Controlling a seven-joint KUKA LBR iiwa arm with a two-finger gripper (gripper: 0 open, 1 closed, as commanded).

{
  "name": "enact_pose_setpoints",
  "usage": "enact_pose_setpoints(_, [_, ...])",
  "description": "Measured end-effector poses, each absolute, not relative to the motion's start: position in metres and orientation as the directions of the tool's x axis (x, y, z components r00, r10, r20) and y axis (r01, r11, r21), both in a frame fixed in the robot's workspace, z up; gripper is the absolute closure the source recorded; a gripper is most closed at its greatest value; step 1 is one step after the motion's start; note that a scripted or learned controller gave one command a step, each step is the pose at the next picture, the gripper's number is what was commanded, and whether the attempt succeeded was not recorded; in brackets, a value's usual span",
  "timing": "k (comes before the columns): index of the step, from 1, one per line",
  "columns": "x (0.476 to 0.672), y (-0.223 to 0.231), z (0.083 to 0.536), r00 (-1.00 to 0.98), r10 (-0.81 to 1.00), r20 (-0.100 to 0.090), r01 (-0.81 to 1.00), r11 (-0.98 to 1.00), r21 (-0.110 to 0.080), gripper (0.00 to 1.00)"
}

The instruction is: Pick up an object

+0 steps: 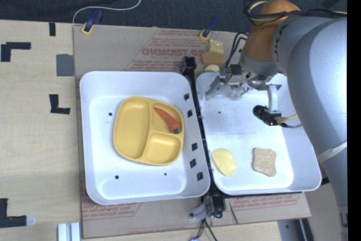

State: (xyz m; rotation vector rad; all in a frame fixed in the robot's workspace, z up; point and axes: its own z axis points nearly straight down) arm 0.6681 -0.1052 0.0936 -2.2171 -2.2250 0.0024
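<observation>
The jaws [225, 86] hang at the right bin's [302, 149] twelve-o'clock edge; I cannot tell their spread. The yellow lump [224, 161] lies toward six o'clock.

Bulky grey arm [318, 76], orange band [265, 36] above wrist, thin black cables looping beside it

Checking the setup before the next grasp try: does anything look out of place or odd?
Two small yellowish blocks lie on the cardboard beyond the right white bin, outside both bins. Everything else sits in a bin.
</observation>
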Motion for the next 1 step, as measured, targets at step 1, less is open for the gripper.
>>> enact_pose_setpoints(1, [0.6491,-0.1261,0.0843,0.0,1.0,-0.001,1.0,0.0,-0.001,0.0])
